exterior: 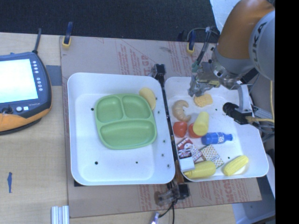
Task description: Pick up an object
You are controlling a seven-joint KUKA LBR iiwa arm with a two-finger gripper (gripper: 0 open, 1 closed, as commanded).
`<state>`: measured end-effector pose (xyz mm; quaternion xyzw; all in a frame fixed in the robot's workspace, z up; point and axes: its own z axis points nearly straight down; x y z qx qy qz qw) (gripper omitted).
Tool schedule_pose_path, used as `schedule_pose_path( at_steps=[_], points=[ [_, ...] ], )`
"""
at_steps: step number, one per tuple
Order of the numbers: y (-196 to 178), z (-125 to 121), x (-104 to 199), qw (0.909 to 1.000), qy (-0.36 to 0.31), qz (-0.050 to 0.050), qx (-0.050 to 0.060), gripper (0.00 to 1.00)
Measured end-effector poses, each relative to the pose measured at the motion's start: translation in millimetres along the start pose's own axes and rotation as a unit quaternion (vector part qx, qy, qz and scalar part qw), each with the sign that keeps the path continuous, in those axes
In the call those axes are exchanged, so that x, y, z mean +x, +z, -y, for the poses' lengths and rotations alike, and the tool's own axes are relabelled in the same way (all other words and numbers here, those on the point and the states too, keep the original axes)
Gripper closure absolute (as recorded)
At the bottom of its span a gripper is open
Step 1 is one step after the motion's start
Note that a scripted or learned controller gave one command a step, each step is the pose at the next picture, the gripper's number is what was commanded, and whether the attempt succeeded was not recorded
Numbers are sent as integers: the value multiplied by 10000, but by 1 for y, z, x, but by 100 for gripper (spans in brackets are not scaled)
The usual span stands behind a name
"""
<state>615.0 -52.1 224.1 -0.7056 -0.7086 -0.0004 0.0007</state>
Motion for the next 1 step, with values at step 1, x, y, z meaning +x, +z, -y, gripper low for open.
schedule_pose_path(
  at_steps=[1],
  points=[
    [1, 1, -1, 10000, 4, 3, 10, 0]
  ],
)
